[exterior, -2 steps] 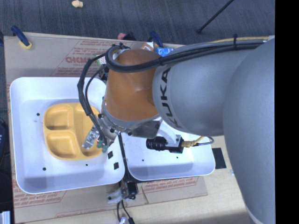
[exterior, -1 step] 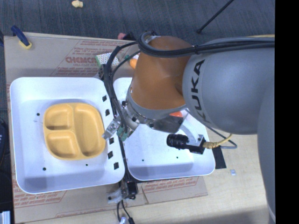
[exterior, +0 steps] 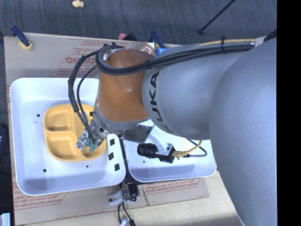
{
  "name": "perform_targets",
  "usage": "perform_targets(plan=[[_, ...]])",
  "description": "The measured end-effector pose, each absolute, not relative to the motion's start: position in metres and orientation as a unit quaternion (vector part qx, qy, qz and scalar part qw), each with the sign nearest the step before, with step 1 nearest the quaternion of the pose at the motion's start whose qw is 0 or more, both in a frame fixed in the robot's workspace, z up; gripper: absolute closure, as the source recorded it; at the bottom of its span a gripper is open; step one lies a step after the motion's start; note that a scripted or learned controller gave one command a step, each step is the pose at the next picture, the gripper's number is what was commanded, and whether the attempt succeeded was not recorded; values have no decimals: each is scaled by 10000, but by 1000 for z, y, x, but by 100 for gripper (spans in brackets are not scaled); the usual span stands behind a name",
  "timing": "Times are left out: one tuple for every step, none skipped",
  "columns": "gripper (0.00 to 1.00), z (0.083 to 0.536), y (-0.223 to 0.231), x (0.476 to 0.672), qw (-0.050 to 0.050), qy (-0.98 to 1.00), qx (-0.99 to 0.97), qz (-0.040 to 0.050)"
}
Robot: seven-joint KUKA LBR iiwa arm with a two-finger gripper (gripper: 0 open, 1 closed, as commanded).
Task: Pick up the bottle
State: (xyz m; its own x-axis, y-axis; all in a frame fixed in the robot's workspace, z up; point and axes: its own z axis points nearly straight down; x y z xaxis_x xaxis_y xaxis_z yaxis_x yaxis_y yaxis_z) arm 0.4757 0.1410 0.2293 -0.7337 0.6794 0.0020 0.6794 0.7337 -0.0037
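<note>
My gripper (exterior: 89,143) hangs low in the left bin (exterior: 28,126), over the right front edge of a yellow two-compartment tray (exterior: 63,131). A small teal and clear shape (exterior: 92,147) shows right at the gripper's tip; I cannot tell whether it is the bottle or part of the gripper. The orange wrist band (exterior: 122,88) and the grey arm cover the back right of the left bin and most of the right bin (exterior: 164,173).
Black cables (exterior: 77,86) loop from the wrist down over the yellow tray. A black plug with a yellow wire (exterior: 155,151) hangs over the right bin's front. Blue clamps (exterior: 21,36) grip the cardboard-covered bench at the back edge.
</note>
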Motion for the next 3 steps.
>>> perform_targets(plan=[[100, 289, 108, 477, -10, -9685, -2491, -2], [100, 239, 139, 476, 16, -9932, -1161, 10], [100, 242, 161, 476, -2, -9955, -949, 1]])
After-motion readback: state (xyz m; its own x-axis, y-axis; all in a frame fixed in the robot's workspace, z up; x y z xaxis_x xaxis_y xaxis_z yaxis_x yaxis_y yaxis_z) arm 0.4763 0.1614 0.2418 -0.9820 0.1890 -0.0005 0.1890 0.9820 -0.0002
